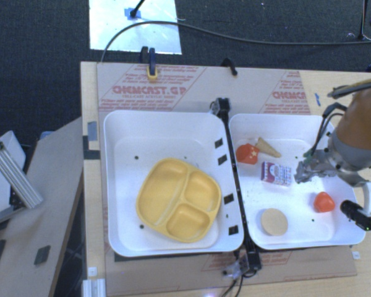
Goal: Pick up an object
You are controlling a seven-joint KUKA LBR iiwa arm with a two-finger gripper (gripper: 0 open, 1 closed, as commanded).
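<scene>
A robotics lab; white bins (pixel 173 119) on a clamped board (pixel 191 85), loose cables (pixel 247 39).

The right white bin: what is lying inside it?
Inside the right white bin: a red tomato-like piece, a tan cone, a small printed carton, a round beige disc, an orange-red ball. The arm covers its right side.

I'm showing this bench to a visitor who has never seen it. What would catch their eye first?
Most striking is the yellow divided tray, lying alone in the left bin. Next comes the grey and orange arm reaching in from the right, its gripper just beside the small carton in the right bin. Around it lie small food toys: a red tomato, a cone, a tan disc and an orange-red piece.
</scene>
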